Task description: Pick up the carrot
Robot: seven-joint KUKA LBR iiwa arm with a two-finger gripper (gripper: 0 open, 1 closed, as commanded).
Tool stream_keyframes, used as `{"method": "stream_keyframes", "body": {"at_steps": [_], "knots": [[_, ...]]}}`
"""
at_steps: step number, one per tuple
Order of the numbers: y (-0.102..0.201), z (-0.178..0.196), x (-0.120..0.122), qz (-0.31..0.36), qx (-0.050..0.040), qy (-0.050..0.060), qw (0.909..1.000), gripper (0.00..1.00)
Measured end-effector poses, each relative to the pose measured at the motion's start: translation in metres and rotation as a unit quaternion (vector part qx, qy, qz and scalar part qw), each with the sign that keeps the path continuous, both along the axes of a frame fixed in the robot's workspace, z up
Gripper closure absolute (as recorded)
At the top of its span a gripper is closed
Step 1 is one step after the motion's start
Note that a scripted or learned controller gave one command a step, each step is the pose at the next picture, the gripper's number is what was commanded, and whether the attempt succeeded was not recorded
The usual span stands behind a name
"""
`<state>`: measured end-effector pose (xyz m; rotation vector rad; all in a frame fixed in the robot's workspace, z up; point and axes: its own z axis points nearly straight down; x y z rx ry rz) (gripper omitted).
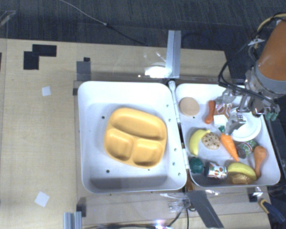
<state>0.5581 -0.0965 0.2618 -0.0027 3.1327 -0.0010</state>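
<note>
From the camera view above the tabletop [33, 142], the carrot [229, 146] lies in the right bin [271, 175], tip pointing toward the bin's near edge, just right of a cookie [211, 140] and a banana [196, 141]. The claw [236, 118] hovers just above the carrot's thick end, over a white round dish [248, 130]; whether it is open or closed I cannot tell. Left of the carrot's bin, the left bin [90, 175] holds a yellow divided tray [134, 137].
</note>
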Motion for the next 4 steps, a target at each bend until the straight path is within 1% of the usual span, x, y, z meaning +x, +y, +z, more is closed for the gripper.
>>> {"method": "stream_keyframes", "body": {"at_steps": [1, 2, 3, 4], "knots": [[-0.022, -0.161, -0.016, -0.044, 0.0009, 0.003, 0.9990, 0.00], [-0.020, -0.147, -0.011, -0.041, 0.0000, -0.004, 0.9992, 1.00], [0.015, -0.010, -0.020, 0.200, -0.0027, -0.004, 0.9798, 1.00], [0.018, -0.048, -0.050, 0.494, -0.0037, 0.000, 0.8693, 1.00]]}}
